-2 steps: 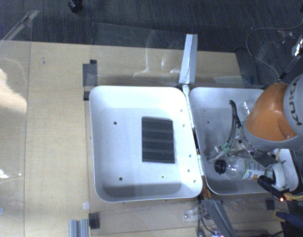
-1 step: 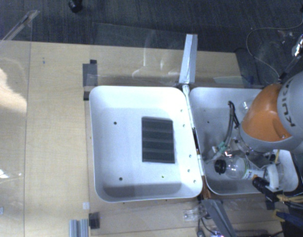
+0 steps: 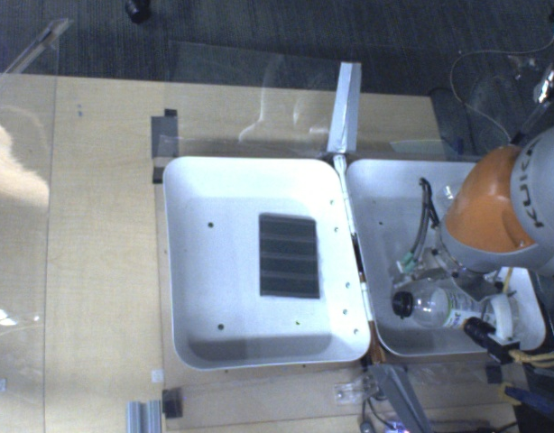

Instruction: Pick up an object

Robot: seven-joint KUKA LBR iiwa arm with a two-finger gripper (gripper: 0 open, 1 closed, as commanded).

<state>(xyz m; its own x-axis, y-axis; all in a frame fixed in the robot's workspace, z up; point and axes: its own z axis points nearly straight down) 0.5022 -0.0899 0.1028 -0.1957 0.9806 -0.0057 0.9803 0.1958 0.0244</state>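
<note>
I am reaching in from the right, and my arm's orange band (image 3: 480, 210) is hanging over the right bin (image 3: 381, 206) on the pale wooden bench (image 3: 96, 242). My pincer (image 3: 435, 273) is sitting low inside that bin, under the wrist, and I cannot tell whether it is apart or together, since my own arm is covering most of it. A clear plastic bottle (image 3: 432, 308) with a black cap (image 3: 401, 304) is lying on its side on the bin floor just beside the pincer, toward the near wall, its cap pointing at the left bin (image 3: 191, 242). I cannot tell whether I am touching the bottle. In the left bin a dark grey ribbed slab (image 3: 289, 255) is lying flat near the middle, well apart from me.
</note>
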